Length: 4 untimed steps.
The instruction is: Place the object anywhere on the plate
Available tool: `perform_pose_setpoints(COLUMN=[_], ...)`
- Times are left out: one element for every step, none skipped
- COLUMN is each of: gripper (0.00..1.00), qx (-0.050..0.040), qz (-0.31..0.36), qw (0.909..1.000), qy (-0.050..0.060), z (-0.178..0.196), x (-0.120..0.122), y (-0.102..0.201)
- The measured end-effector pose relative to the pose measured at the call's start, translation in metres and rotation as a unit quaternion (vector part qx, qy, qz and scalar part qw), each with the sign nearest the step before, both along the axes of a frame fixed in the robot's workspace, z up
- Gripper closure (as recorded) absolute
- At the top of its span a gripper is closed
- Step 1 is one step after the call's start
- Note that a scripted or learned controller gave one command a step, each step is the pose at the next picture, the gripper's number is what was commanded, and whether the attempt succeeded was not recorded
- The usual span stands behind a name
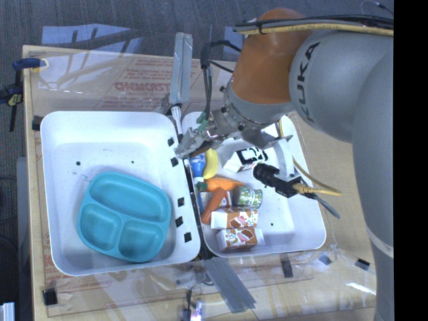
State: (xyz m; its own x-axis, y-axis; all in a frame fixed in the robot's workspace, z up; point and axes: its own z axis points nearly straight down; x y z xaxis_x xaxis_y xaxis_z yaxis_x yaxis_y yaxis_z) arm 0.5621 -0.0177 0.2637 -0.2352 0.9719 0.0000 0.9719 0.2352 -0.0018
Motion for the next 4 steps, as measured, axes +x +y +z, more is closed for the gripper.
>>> perform_pose_setpoints(gripper=[1.0, 1.0, 1.0, 1.0], qx=[-0.0003, -0.0006, -0.0004, -0.0005], qz=[0.019, 0.041, 0.051, 0.017], qw=[0.9998, 0.9992, 0.9987, 0.9998], qy=[0.0, 0.001, 0.0, -0.001], z=[-0.015, -0.063, -0.073, -0.072], x=[-0.02, -0.031, -0.044, -0.024], y=[0.088, 0.125, 0.081, 0.078])
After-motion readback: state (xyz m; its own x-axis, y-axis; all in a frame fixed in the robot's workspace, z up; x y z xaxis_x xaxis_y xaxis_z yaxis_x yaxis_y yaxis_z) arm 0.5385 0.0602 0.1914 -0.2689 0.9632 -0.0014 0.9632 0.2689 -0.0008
